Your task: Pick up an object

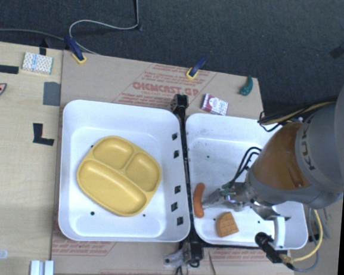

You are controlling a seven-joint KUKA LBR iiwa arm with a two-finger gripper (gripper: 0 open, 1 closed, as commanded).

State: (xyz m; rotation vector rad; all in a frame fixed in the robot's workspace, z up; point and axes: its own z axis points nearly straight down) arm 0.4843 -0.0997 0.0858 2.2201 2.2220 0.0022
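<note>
The sausage [198,200] lies lengthwise in the right bin [220,129], close against the divider wall and just left of the gripper [219,196]. A cracker [226,224], tan and roughly square, sits just below the gripper, near the bin's front wall. Either would serve as the object to pick; the sausage looks the nearer of the two.

The gripper hangs low over the bin floor on the end of the arm [289,168], and I cannot tell how it is set, since the metal parts blur together against the white plastic.

To do this step well, I would centre the tool over the sausage's middle and close across its narrow width, not along its length. The divider on its far side leaves little room, so the approach should come straight down. A round, smooth piece may roll or squirt out, so close slowly.

Further left, the other bin [74,155] holds a yellow tray [118,175], well apart from the gripper.
</note>
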